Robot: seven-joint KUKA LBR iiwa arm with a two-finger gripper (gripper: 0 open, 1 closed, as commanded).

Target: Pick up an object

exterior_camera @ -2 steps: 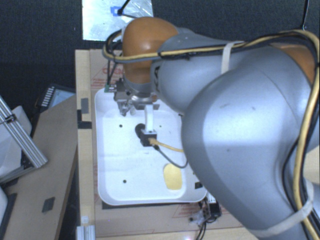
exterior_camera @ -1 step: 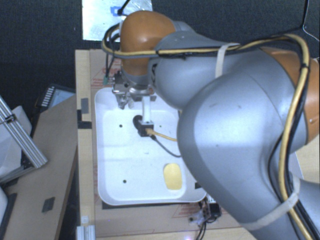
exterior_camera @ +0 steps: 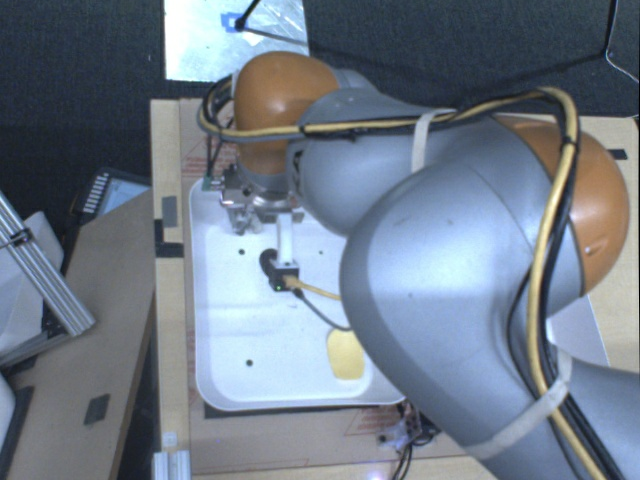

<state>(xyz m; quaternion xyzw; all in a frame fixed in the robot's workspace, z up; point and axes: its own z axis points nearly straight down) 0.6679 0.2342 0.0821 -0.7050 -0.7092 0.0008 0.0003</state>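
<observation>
A pale yellow object [exterior_camera: 345, 356] lies near the front right of the left white bin [exterior_camera: 215, 298], its right side hidden behind the arm. My gripper [exterior_camera: 242, 218] hangs over the bin's far left corner, below the orange wrist band [exterior_camera: 275, 93]. It is well apart from the yellow object, and I see nothing held in it.
The big grey arm [exterior_camera: 450, 268] reaches in from the right and hides most of the right bin. A brown cardboard sheet [exterior_camera: 90, 368] and a metal rail [exterior_camera: 45, 278] lie left of the bench. A shiny sheet [exterior_camera: 230, 23] lies at the back.
</observation>
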